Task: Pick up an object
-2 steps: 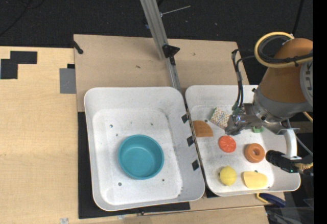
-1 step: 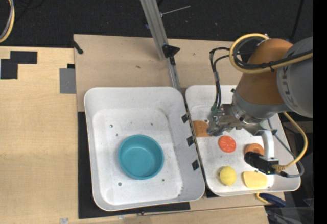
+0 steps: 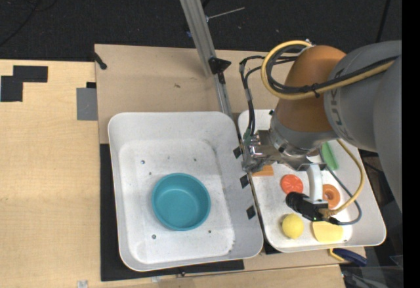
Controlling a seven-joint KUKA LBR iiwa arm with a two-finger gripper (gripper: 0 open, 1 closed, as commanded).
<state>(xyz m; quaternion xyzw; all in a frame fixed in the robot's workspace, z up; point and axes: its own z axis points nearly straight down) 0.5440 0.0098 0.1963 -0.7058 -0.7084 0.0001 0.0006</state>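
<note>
The arm (image 3: 341,103) reaches in from the right over the right bin (image 3: 371,231), which places the pincer (image 3: 254,157) low at that bin's left wall, just above a small orange piece (image 3: 262,172). The wrist hides the tip, so the pincer's opening cannot be told, and no item is seen held. The candidate items lie together in the right bin: a red ball (image 3: 291,183), an orange ring (image 3: 331,196), a yellow ball (image 3: 293,226), a yellow wedge (image 3: 328,233) and a green piece (image 3: 328,155). The left bin (image 3: 125,129) on the table (image 3: 52,149) holds a teal bowl (image 3: 182,201), well apart from the pincer. The orange piece is judged the nearest target; the adjacent wall may hinder a grasp.
</note>
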